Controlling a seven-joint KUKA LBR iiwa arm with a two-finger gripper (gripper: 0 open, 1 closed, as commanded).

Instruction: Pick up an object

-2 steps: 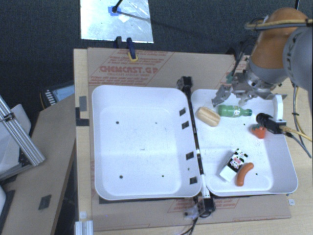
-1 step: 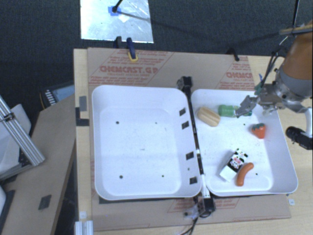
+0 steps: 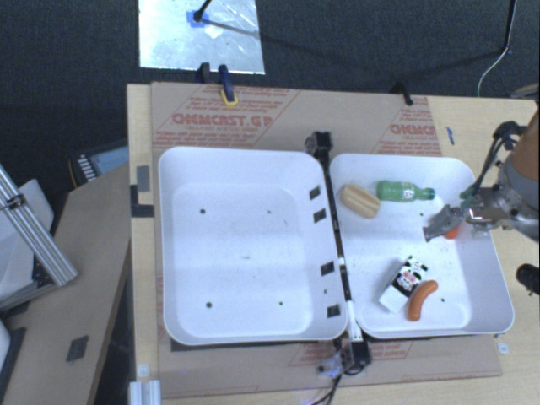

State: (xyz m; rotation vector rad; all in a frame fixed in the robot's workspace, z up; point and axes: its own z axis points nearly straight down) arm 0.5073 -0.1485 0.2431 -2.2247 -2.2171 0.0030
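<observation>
The right bin [image 3: 481, 306] holds several objects. A tan bread roll [image 3: 359, 200] lies near its upper left corner, with a green bottle [image 3: 405, 192] on its side just to the right. Toward the front sit a small white carton with black spots [image 3: 402, 283] and an orange sausage [image 3: 421, 299] touching its right side. My gripper [image 3: 442, 224] reaches in over the bin's right part, below and right of the bottle. A small red-orange thing [image 3: 453, 234] shows right at the gripper's tip; I cannot tell whether it is held.
The left bin [image 3: 181, 310] stands beside the right one, joined by a black-clipped divider [image 3: 333, 243]. Both rest on a cardboard sheet [image 3: 253, 118] on the bench. A shiny metal plate [image 3: 201, 24] lies on the dark floor beyond.
</observation>
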